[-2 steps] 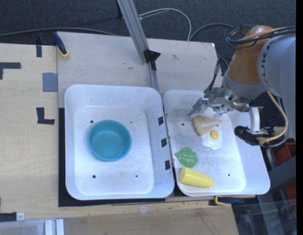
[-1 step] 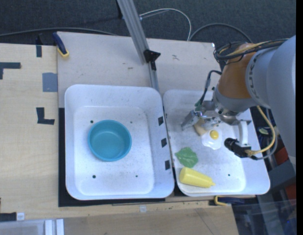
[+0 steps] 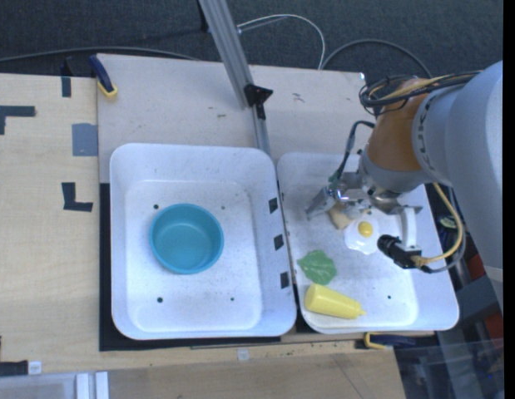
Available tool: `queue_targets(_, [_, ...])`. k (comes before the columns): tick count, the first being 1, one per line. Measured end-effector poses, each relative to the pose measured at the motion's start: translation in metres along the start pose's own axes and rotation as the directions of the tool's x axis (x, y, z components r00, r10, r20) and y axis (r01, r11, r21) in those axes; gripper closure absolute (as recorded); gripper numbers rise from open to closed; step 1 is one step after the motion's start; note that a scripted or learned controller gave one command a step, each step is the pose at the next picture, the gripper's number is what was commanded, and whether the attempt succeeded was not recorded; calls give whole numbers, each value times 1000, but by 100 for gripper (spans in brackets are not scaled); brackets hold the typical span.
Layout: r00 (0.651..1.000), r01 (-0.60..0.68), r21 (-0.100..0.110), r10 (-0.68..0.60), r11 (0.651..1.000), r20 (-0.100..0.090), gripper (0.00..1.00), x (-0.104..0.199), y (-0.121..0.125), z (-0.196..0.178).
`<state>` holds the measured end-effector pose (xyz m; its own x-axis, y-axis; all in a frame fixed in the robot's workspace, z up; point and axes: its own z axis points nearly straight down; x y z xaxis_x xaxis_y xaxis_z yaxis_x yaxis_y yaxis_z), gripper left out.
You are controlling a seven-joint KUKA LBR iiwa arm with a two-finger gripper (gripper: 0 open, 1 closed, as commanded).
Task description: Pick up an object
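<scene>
Camera view first: we look down on a big wooden bench with two white bins side by side. We see the big grey arm come in from the right, with an orange band above its wrist. It hangs over the right bin.

Next biggest is the left bin. A blue bowl sits in it, a little left of the middle, right way up.

The right bin has the small toys. A yellow toy lies on its side near the front edge. Just behind it is a green leafy toy, lying flat. A white fried egg toy with a yellow middle lies further right, close under the arm. A small tan piece sits just left of the egg, right by the gripper.

The gripper is low over the back part of the right bin, near the tan piece and the egg. We cannot tell if its pincer is open or closed, or if it has hold of anything, as the metal parts are too small and mixed up.

A thin grey pole leans over the bench behind the bins.
</scene>
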<state>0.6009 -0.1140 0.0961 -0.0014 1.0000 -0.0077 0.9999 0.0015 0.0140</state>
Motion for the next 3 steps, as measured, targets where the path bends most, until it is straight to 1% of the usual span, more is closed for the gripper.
queue_targets(1, [1000, 1, 0, -1, 1000, -2, 100, 1, 0, -11])
queue_targets(2, [1000, 1, 10, -1, 1000, -8, 100, 9, -4, -67])
queue_targets(3, [1000, 1, 9, -1, 1000, -7, 100, 9, -2, -120])
